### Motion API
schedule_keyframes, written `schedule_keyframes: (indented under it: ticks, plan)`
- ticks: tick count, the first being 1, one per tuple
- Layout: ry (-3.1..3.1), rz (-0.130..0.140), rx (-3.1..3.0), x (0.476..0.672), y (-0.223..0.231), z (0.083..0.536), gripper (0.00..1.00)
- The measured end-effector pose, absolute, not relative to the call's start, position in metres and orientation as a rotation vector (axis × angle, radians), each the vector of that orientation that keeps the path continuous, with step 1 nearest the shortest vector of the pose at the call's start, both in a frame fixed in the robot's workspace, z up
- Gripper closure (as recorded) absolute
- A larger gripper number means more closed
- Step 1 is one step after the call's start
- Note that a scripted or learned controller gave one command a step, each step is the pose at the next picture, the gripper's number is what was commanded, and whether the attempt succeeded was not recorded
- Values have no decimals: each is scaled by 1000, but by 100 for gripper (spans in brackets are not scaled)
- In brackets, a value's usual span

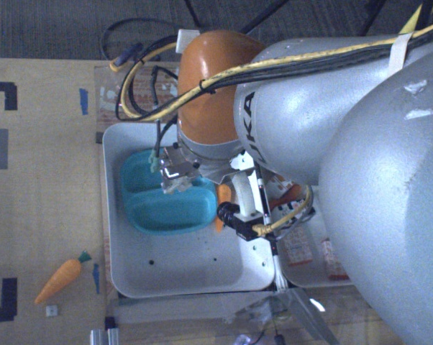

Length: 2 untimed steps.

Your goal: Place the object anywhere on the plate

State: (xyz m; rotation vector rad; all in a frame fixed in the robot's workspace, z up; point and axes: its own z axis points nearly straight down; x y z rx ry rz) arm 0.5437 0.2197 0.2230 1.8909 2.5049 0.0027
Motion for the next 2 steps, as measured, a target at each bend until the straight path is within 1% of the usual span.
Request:
schedule_keyframes:
  ticks: [1, 2]
  plan:
    - [2505, 5, 1888, 544, 221, 233, 100]
    - [2529, -3, 1866, 552, 187, 190, 100]
